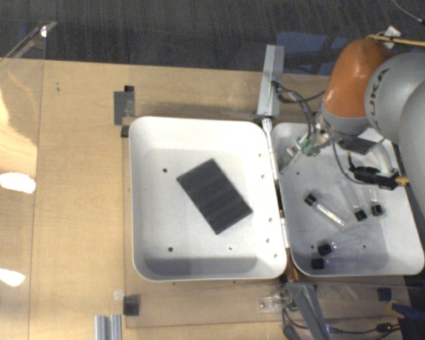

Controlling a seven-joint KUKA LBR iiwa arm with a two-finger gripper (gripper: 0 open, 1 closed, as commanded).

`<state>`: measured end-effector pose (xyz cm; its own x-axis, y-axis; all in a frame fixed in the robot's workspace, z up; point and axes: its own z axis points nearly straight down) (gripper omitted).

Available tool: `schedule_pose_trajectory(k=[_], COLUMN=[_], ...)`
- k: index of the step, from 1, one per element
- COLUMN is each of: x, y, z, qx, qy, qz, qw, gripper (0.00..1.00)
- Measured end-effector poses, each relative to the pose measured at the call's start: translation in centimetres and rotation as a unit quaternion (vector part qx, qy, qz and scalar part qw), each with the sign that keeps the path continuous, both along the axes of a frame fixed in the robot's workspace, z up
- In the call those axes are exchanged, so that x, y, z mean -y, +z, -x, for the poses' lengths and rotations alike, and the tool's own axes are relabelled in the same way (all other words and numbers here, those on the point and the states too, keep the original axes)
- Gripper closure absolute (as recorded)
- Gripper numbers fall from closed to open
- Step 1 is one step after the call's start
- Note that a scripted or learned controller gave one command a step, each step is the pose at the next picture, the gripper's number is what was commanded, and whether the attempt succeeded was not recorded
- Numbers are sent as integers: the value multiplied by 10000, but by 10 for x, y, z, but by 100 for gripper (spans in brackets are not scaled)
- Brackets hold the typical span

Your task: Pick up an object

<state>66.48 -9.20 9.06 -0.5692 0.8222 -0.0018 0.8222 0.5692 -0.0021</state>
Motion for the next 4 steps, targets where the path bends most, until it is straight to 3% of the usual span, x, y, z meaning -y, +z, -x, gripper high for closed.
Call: schedule_pose_trajectory(k=[1,3,4], x=[-2,-2,-3], y=[13,29,27], z=[-4,-6,-6], qx=[92,46,44], qy=[19,-921,-1678], qz=[0,-15,-18], qw=[10000,9957,9858], gripper=[100,100,100])
